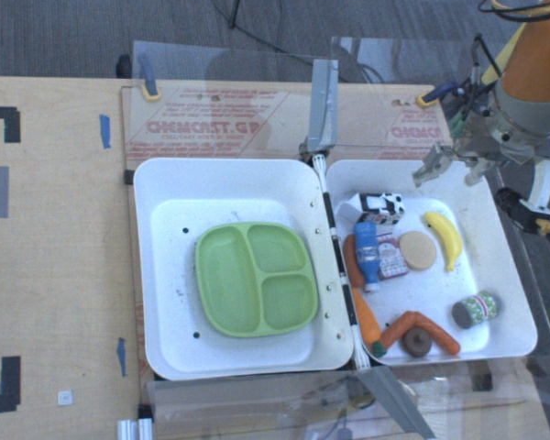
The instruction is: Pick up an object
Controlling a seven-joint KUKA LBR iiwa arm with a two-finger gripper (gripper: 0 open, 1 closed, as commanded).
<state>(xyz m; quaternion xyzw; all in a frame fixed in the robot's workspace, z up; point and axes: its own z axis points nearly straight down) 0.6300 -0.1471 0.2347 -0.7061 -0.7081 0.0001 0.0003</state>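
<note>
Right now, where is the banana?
The banana lies in the right bin, toward its far right side, just right of the round tan cookie.

The arm (532, 62) is cut off by the right and top edges, so just its orange band and wrist show. The bottle's (367, 255) label is too small to read. Part of the long carrot (364, 317) lies hidden along the bin wall (341, 273). The small can's (475, 310) print is blurred.

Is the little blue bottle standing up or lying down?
Lying down. The blue bottle lies flat on the right bin's floor, its length running along the bin wall.
</note>
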